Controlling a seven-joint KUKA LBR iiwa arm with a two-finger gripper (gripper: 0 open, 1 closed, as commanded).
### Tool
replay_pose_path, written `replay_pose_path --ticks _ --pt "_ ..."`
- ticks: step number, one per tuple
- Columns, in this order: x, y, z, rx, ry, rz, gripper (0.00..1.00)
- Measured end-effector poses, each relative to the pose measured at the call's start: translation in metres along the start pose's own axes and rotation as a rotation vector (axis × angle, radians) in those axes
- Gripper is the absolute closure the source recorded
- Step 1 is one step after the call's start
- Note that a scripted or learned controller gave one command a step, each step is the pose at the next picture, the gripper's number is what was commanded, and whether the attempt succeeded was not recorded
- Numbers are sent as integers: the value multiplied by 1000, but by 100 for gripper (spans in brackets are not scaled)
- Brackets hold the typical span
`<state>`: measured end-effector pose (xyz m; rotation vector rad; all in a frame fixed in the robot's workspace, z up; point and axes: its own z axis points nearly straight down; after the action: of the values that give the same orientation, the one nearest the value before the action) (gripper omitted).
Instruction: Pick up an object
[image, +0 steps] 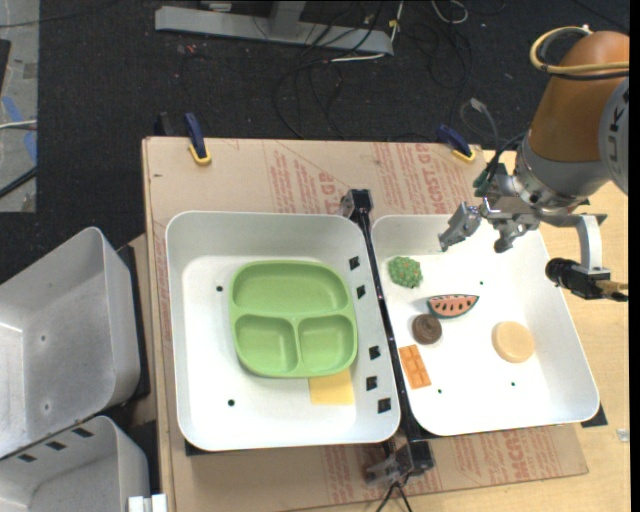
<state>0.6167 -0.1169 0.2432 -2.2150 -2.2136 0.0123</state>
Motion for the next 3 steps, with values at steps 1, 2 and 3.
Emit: replay_pose_path --ticks 1,2,3 --pt "0 2 -7 -13 -2 -2 0" --pt "-8 -3 45 -8 -2 2 0" --pt "-6 5 91 -10 -2 0 0"
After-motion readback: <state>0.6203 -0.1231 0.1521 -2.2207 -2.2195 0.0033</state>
